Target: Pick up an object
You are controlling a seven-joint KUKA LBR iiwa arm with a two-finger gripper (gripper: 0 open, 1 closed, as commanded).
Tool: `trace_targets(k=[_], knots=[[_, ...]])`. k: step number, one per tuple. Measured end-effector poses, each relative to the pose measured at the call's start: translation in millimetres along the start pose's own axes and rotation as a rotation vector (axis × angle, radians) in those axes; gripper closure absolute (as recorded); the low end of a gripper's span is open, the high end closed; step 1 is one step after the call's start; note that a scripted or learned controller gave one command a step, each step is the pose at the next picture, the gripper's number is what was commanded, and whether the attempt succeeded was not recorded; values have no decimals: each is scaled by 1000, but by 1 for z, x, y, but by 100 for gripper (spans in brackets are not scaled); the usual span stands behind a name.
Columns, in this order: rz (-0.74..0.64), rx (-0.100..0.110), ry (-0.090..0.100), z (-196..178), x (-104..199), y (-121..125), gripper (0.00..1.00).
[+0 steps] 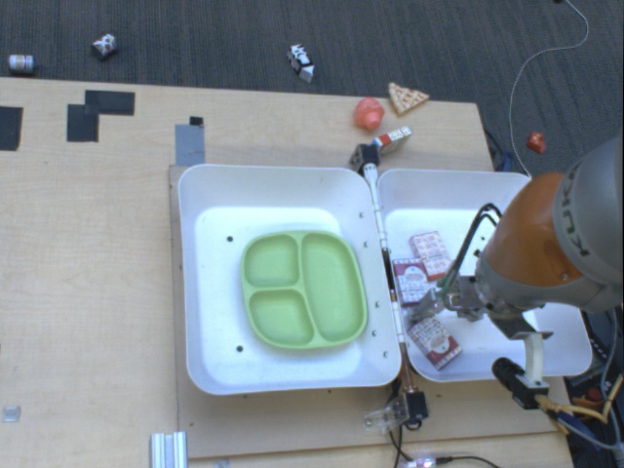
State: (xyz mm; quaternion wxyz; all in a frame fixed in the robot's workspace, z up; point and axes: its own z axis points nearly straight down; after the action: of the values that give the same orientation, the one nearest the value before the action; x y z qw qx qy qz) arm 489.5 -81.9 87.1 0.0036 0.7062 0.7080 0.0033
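The pincer (426, 305) hangs low in the right bin (575, 357) — whether its tips are apart or together, I cannot tell. Small red-and-white packets (430, 253) lie just above and below it — the green divided plate (303, 291) sits well to its left.

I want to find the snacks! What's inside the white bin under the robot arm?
The right bin holds small red-and-white packets, one beside the hand. The arm covers the bin's right part, hiding whatever lies there.

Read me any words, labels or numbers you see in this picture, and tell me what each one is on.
No text is legible.
Three small red-and-white packets in the right bin: printing too blurred to read.
Green divided tray in the left bin: no lettering visible.
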Motion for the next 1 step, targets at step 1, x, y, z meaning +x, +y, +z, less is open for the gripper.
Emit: trace_targets(k=[1], knots=[[-1, -6, -1, -11, 0, 2, 100]])
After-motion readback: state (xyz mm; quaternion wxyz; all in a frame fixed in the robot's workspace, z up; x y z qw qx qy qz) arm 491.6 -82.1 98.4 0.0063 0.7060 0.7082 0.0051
